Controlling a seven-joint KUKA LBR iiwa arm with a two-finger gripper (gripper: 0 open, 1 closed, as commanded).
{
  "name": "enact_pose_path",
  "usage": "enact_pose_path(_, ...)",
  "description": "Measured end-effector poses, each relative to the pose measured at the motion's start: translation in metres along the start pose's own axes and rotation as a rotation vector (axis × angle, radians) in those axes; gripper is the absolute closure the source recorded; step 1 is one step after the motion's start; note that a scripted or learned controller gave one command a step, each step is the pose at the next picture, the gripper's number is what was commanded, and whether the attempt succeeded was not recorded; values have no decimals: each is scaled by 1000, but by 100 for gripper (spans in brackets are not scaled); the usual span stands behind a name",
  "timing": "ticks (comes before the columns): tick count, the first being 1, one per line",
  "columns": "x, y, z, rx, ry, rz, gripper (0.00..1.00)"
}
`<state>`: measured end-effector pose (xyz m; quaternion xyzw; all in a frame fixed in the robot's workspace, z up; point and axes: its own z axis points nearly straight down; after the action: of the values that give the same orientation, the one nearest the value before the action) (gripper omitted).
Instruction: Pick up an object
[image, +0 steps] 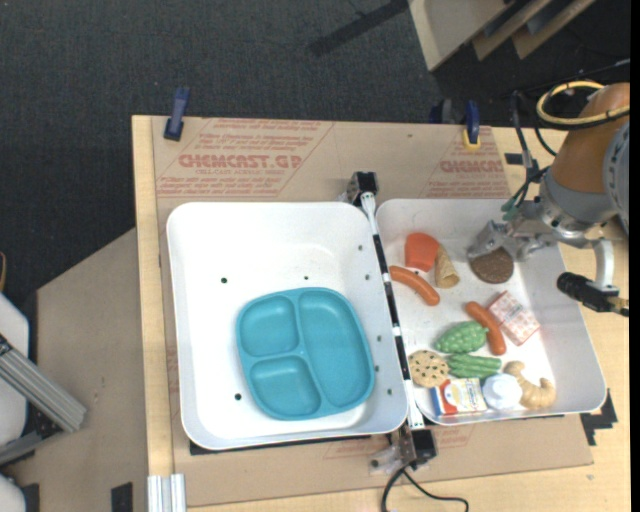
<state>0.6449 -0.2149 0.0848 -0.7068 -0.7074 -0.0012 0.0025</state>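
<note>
Camera view puts the gripper (497, 243), finger state impossible to tell, just above the brown patty (492, 266); descend straight and close squarely across it.

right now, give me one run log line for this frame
end effector: over right bin, at brown patty | grasp: unclear | left bin: blue tray

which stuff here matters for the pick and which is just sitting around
In play:
gripper, low over the right bin's far end
brown round patty, right under it, the likely target
right bin

Lying about:
blue divided plate in the left bin
two sausages
cookie
green vegetables
</note>
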Motion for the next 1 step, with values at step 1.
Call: enact_pose_path(1, 10, -10, 0, 1, -5, 0, 0)
